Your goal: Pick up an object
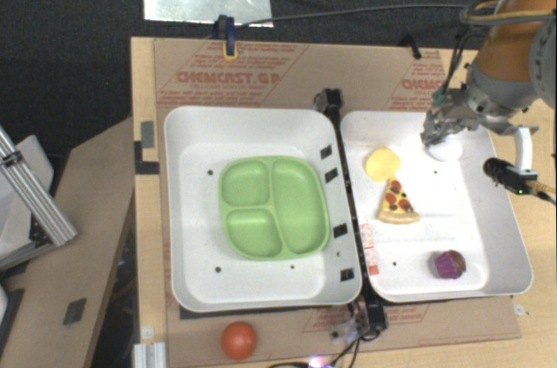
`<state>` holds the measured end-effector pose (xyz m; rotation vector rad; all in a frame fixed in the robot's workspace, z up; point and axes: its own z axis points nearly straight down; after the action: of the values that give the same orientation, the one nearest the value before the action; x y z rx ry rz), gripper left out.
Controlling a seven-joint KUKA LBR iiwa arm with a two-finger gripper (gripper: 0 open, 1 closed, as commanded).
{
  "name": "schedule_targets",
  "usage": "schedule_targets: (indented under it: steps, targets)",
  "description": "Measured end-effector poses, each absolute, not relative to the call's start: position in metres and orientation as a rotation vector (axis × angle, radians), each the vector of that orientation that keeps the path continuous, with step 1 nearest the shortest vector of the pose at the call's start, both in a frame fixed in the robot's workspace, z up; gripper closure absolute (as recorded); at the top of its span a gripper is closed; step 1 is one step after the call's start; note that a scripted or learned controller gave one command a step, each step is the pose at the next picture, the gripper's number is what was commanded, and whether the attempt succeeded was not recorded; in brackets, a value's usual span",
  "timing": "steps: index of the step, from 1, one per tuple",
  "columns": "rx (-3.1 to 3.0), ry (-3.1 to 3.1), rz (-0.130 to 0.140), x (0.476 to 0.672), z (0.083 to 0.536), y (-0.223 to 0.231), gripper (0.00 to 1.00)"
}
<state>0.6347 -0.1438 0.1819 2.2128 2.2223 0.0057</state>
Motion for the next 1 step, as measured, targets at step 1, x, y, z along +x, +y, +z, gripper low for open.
schedule_targets:
  steps: [1]
  targets:
    - [2.211,2.223,0.007,0.6364,0.2331,-0.1441,1.00]
